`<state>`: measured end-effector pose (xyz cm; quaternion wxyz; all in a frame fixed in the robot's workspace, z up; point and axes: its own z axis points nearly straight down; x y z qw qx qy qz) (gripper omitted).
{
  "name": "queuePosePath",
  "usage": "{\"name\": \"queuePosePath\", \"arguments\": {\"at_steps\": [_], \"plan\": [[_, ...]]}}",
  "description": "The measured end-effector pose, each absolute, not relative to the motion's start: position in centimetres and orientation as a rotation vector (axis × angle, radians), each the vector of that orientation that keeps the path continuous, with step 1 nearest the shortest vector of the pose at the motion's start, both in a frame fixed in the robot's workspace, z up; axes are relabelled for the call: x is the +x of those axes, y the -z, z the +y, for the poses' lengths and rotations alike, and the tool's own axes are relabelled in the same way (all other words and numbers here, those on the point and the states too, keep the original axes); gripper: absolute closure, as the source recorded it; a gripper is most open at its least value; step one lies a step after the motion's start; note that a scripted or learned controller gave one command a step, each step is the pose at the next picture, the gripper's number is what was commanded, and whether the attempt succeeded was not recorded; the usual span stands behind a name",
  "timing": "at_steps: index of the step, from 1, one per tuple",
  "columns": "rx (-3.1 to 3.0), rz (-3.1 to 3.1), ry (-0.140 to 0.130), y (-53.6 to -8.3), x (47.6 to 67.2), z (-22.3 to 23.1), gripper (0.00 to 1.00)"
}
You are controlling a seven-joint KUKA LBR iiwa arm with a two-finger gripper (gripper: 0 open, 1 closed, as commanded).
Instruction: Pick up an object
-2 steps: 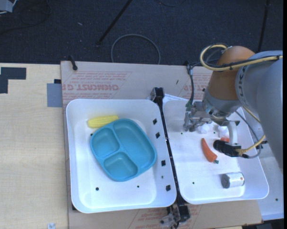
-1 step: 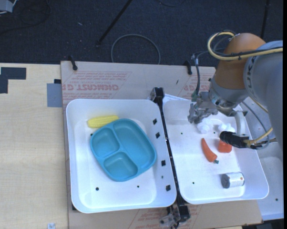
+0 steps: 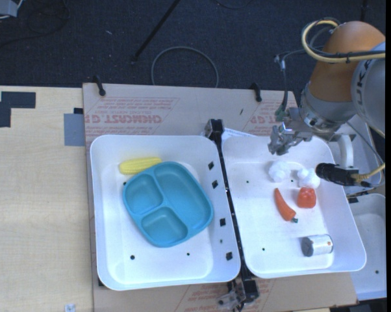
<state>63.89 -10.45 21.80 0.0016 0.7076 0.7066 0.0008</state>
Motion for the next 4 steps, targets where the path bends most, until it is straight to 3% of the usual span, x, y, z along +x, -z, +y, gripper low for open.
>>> {"name": "queuePosePath", "arguments": {"at_steps": [1, 3, 4], "plan": [[2.221, 2.22, -0.002, -25.5, 63.9, -10.6, 1.0], [2.22, 2.23, 0.002, -25.8, 61.4, 0.5, 1.0], [2.22, 2.23, 0.003, -25.4, 61.1, 5.7, 1.0]]}}
